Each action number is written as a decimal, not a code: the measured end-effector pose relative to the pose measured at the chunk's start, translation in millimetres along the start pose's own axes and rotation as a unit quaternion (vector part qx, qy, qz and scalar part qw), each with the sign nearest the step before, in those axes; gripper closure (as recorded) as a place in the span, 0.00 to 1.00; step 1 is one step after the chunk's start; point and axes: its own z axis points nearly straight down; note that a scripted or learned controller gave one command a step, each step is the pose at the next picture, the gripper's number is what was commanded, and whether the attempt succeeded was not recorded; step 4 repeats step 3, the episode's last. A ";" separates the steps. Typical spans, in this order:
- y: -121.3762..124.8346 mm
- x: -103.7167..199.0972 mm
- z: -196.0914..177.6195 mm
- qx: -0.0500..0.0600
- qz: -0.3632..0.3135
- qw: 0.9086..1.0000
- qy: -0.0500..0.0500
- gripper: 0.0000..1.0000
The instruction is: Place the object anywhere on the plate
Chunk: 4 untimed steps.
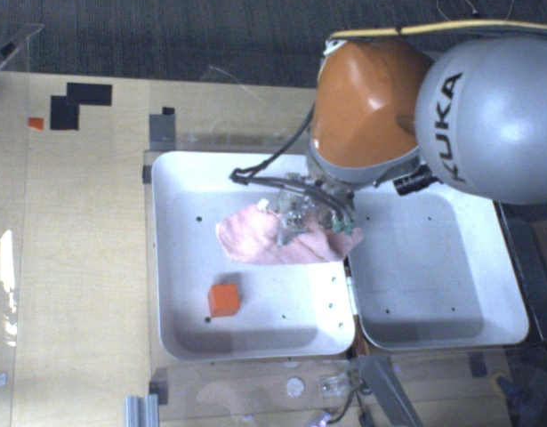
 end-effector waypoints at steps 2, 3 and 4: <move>96.5 30.5 10.9 0.000 -0.001 1.000 0.002 1.00; 96.3 30.4 10.9 0.000 -0.001 1.000 0.002 0.00; 96.3 30.4 10.9 0.000 -0.001 1.000 0.002 0.00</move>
